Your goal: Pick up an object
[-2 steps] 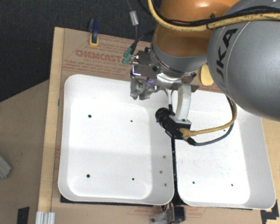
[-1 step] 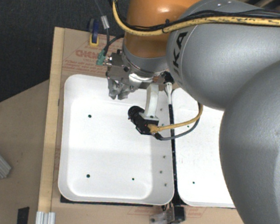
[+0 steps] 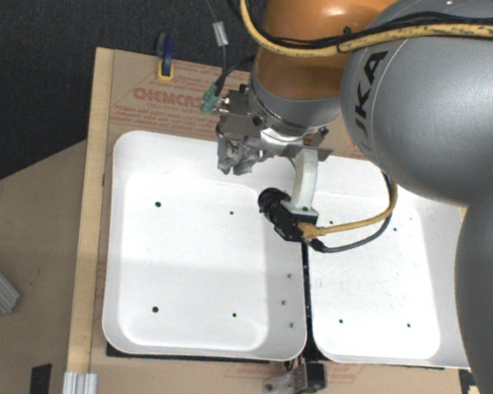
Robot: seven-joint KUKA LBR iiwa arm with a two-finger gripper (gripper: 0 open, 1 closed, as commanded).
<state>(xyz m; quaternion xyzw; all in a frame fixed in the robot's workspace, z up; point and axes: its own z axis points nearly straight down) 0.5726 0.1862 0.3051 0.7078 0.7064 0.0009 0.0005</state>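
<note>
So far: pick not done, judging by view; nothing seen held.
Left to do: find obj, close on it, lift clear.
Gripper [image 3: 234,155]: low over far end of left bin [image 3: 130,248], near back wall; touching floor or just above, can't tell.
Grip state: can't tell, released or clenched unclear from this angle.
Obj location: can't tell; poss. hidden under arm [image 3: 441,110].
Right bin [image 3: 374,328]: partly covered by arm.
</note>
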